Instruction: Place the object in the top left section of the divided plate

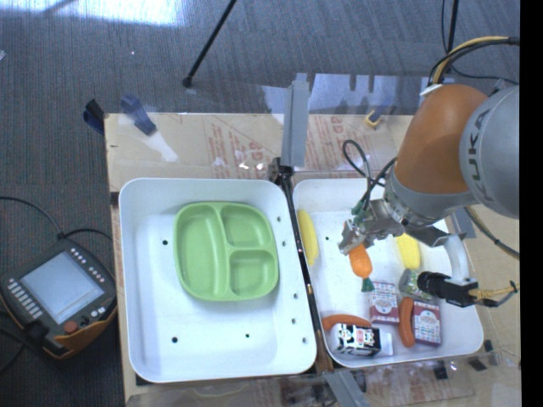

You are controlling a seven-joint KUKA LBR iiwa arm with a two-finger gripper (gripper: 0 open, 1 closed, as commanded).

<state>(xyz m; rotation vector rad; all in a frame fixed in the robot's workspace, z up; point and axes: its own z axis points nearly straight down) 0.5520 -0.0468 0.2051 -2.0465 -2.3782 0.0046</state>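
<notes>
The green divided plate lies in the left bin, with one long section on its left and two smaller ones on its right. My gripper hangs over the middle of the right bin. An orange carrot with a green tip sits directly under the gripper, touching or nearly touching it. The gripper's body hides the contact, so a hold on the carrot is not visible.
In the right bin lie a yellow corn cob by the left wall, a second yellow piece, two red cartons, sausages and a black-and-white carton. A pendant sits left of the bench.
</notes>
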